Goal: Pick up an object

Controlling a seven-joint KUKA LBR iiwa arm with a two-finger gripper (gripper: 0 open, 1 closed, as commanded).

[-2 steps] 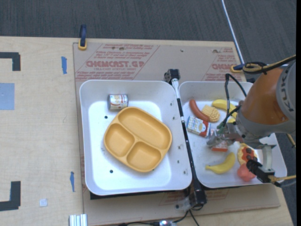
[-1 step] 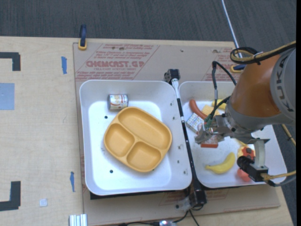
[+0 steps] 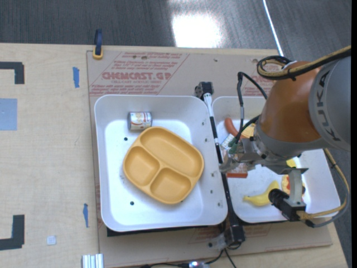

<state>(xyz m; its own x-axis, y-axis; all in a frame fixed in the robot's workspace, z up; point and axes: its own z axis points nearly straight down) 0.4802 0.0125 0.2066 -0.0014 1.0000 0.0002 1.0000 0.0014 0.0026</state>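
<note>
Banana (image 3: 257,198) comes first, since it lies nearest, low in the right bin (image 3: 319,184). It is yellow and bent, and it sits on bare white floor with room around it. It looks like a good thing to pick.

Just past it hangs the gripper (image 3: 236,159), low over the left side of that same bin, close to the wall between the two bins. The big grey and orange arm (image 3: 290,113) covers much of it, so I cannot tell if the gripper is open or closed. Nothing looks held in it. A small red bit (image 3: 237,175) lies right under it.

In the left bin (image 3: 101,149) sits a plate (image 3: 163,165), yellow, with three parts. Behind the plate lies a small can (image 3: 139,120) on its side.

Farther back in the right bin, a long orange-red thing (image 3: 230,126) peeps out by the arm.

I think the pick is not done yet. To do it well, the gripper should go straight down over the middle of one thing and grab it across its thin side. It should stay off the bin wall, which is very close. A grab near the wall could slip or bump.
</note>
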